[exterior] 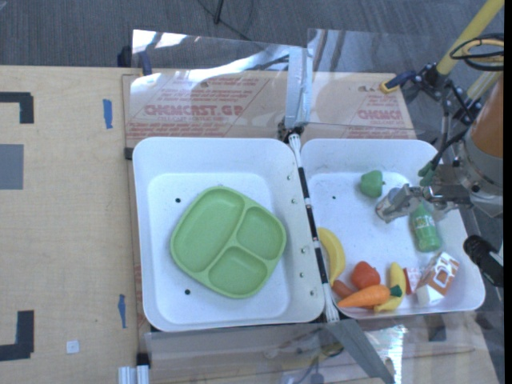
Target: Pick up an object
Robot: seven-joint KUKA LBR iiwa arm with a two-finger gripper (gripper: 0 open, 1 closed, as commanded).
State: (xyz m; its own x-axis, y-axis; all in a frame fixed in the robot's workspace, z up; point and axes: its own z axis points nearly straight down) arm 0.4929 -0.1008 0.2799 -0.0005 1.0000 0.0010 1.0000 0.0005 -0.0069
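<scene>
My gripper (391,206) reaches into the right bin (350,160) from the right and hangs over its upper middle. A small green pepper (370,183) lies just up and left of it. A green bottle (425,227) lies just to its right, partly under the wrist. Along the bin's near side are a yellow banana (333,251), a red tomato (365,274), an orange carrot (364,297), a small yellow piece (396,277) and an orange-and-white carton (439,278). I see nothing lifted off the bin floor.
The left bin (156,166) holds a light green divided plate (228,241). A raised rim (302,206) separates the two bins. Clear plastic and cardboard panels (208,106) stand behind them. Cables and a yellow pole (472,30) crowd the far right.
</scene>
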